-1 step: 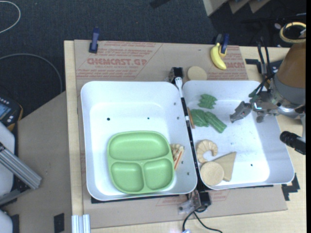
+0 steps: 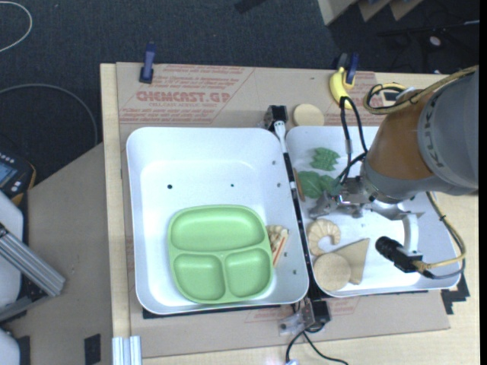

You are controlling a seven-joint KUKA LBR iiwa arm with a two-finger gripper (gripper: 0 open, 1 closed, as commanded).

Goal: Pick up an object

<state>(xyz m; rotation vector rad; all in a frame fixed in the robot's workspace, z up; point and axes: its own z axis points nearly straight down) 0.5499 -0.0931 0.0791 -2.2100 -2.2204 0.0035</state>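
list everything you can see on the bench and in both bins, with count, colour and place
left bin: 1, white, left half of the bench
right bin: 1, white, right half
divided plate: 1, light green, front of the left bin
leafy pieces: 2, green, back of the right bin
croissant-like piece: 1, tan, right bin's left side
wedge: 1, tan, right bin front
round disc: 1, tan, right bin's front left corner
arm: 1, grey and orange, over the right bin
gripper: 1, metallic, above the food pieces
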